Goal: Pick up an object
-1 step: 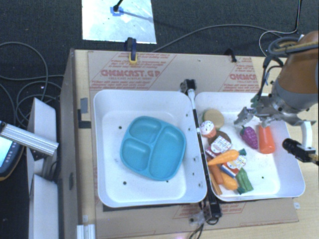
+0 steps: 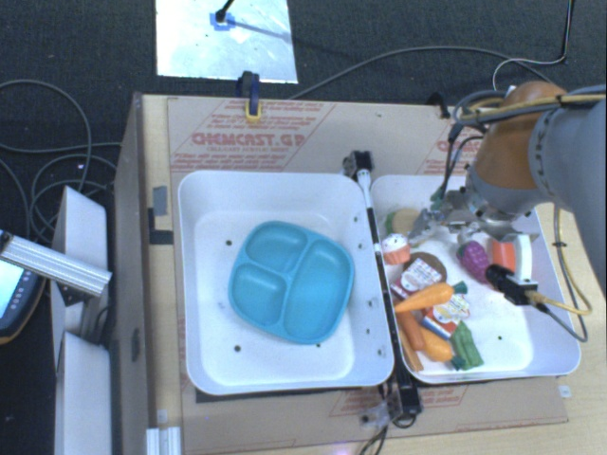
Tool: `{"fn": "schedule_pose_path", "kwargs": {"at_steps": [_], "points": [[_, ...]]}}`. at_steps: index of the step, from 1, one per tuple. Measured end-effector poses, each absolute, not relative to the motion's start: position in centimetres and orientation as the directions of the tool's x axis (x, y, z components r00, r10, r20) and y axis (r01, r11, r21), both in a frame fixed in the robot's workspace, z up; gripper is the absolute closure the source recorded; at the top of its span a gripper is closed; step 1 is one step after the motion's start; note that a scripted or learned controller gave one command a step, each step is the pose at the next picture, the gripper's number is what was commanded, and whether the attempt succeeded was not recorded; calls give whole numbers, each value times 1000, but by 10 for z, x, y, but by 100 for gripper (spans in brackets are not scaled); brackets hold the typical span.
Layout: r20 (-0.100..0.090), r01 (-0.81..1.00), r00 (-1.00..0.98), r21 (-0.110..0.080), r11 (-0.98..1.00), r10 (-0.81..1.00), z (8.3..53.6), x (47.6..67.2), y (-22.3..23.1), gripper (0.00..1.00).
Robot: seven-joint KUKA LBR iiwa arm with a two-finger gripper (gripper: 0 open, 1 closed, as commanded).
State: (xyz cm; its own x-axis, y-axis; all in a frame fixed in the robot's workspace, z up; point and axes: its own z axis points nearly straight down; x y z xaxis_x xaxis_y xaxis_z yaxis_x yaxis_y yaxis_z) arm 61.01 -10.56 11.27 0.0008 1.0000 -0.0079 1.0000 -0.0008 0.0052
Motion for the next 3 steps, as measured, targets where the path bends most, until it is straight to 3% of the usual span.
{"fn": "schedule_pose_path", "kwargs": {"at_steps": [1, 2, 3], "points": [[-3, 1000, -1, 5, 1, 1000, 163, 643, -148, 0], [-1, 1000, -1, 0, 1, 1000, 115, 618, -171, 0], [-1, 1000, -2, 1, 2, 1000, 85, 587, -162, 0]]}}
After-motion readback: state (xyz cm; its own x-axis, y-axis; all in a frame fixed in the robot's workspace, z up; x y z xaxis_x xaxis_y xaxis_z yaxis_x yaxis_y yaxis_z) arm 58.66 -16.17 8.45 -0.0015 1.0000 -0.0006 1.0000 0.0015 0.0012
